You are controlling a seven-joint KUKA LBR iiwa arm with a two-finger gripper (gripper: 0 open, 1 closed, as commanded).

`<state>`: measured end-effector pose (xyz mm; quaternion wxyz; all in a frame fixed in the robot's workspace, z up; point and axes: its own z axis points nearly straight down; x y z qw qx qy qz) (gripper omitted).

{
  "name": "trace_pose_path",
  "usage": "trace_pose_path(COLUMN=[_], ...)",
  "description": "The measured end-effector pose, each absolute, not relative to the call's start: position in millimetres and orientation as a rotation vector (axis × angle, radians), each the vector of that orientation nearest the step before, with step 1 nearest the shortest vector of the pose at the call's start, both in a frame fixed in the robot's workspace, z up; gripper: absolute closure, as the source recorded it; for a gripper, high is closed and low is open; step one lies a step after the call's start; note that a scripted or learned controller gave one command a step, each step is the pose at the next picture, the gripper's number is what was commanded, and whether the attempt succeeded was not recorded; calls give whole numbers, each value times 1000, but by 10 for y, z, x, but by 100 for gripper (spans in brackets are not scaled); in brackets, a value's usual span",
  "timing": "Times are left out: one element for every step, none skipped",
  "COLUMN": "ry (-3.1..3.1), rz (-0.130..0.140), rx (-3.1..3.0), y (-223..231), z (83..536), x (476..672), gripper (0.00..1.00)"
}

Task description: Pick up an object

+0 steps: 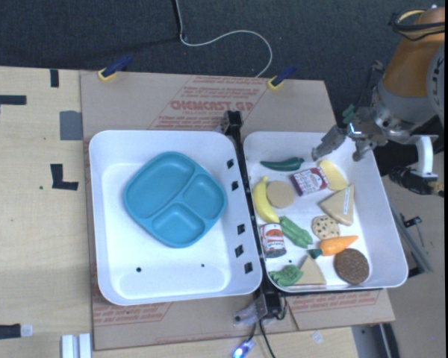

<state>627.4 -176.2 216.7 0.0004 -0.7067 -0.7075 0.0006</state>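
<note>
Camera view looks down at a slant on a wooden bench with a sheet of brown cardboard (209, 103) under two shallow white bins set side by side; the left bin (104, 170) holds a blue divided plate (175, 198) with three compartments, lying flat near the bin's middle; the right bin (384, 230) holds a scatter of toy food. Along its upper part lies a green chilli pepper (282, 163); below it a yellow banana (263, 200) curves down the left side, touching a round tan biscuit (281, 194); a small dark red packet (308, 180) sits just right of the biscuit, with a pale yellow lemon-like piece (332, 174) beside it; a wedge of cheese (339, 206) lies below that. Lower down are a chocolate-chip cookie (325, 226), a green pickle (295, 231), an orange carrot (336, 245), a small red-labelled can (273, 239), a brown round cookie (352, 265), a sandwich triangle (310, 273) and a green leafy piece (285, 276). The grey arm with its orange band (418, 21) reaches in from the right; its gripper (342, 143) hovers over the top right corner of the right bin, just above the lemon-like piece; its two fingers are spread apart and nothing sits between them. A white cable (224, 39) loops across the dark floor above the bench.
</note>
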Motion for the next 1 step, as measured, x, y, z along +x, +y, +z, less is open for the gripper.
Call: trace_pose_path(ry=[-2224], rz=[2], rx=[-2214], y=[-1227], z=[2298], x=[5816], gripper=[0])
